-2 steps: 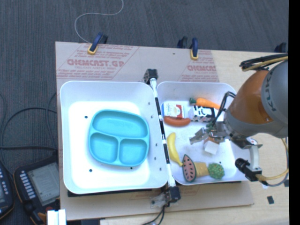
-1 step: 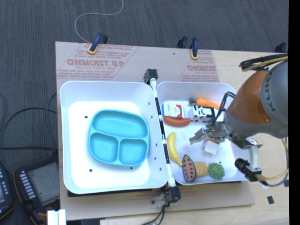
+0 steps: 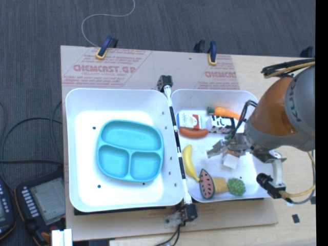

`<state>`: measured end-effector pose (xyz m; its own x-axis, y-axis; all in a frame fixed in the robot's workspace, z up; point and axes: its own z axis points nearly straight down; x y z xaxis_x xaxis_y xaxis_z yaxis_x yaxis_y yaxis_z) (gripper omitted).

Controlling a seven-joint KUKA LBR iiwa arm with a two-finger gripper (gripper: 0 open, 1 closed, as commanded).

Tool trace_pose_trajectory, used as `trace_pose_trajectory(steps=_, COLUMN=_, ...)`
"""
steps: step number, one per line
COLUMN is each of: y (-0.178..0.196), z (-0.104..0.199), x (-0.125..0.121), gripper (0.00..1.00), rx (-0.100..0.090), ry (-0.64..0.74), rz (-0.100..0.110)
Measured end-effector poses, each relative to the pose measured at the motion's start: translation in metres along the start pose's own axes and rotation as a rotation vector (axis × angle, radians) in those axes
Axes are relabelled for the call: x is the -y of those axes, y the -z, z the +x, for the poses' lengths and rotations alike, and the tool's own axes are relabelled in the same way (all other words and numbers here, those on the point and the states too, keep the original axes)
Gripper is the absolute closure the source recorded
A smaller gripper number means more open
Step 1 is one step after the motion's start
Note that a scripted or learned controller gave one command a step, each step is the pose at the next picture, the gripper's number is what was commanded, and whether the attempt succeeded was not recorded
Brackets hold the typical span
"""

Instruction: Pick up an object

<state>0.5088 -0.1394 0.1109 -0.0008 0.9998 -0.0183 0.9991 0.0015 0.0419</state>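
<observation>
My gripper point(image 3: 225, 151) hangs low over the middle of the right bin point(image 3: 215, 94), reaching in from the right. A small white block point(image 3: 231, 161) lies right beside and under it; I cannot tell whether they touch. Around it in this bin are an orange carrot point(image 3: 225, 112), a white carton with a red label point(image 3: 192, 120), a black-and-white carton point(image 3: 220, 122), a red sausage point(image 3: 193, 133), a yellow banana point(image 3: 189, 162), a watermelon slice point(image 3: 206, 183), a tan wedge point(image 3: 220, 184) and a green broccoli point(image 3: 236, 187).
The left bin point(image 3: 77, 137) holds a blue three-compartment plate point(image 3: 130, 150). A ridge point(image 3: 174, 137) divides the two bins. The arm's orange band point(image 3: 274, 114) and grey body overhang the right bin's right side. Clamps point(image 3: 211, 53) sit at the board's back edge.
</observation>
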Motion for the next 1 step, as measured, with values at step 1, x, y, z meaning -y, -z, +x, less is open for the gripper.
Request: trace_pose_trajectory(steps=1, y=-0.0001, z=0.0001, x=0.0, gripper=0.0, rx=0.0, ry=0.0, rz=0.0)
